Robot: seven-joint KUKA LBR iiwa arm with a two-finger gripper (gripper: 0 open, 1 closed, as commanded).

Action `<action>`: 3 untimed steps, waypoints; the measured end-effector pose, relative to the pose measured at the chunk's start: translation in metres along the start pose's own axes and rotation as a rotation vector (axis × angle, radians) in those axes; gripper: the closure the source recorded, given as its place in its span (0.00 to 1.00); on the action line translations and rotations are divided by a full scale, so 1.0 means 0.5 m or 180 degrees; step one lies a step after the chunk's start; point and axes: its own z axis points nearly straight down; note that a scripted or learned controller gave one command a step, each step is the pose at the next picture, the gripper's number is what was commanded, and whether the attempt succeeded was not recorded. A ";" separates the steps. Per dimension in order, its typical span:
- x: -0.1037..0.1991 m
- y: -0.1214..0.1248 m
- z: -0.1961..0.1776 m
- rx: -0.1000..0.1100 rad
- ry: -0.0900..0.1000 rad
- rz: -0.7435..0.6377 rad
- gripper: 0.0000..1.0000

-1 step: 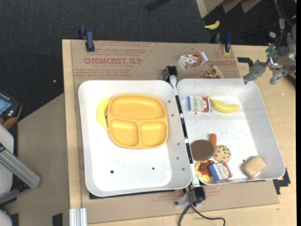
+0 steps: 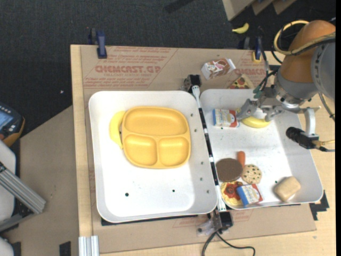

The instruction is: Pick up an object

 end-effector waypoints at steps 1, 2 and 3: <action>0.039 0.069 0.063 -0.0053 -0.0019 0.0003 0.00; 0.038 0.074 0.031 -0.0086 -0.0021 0.0006 1.00; 0.038 0.073 0.033 -0.0079 -0.0020 0.0007 0.00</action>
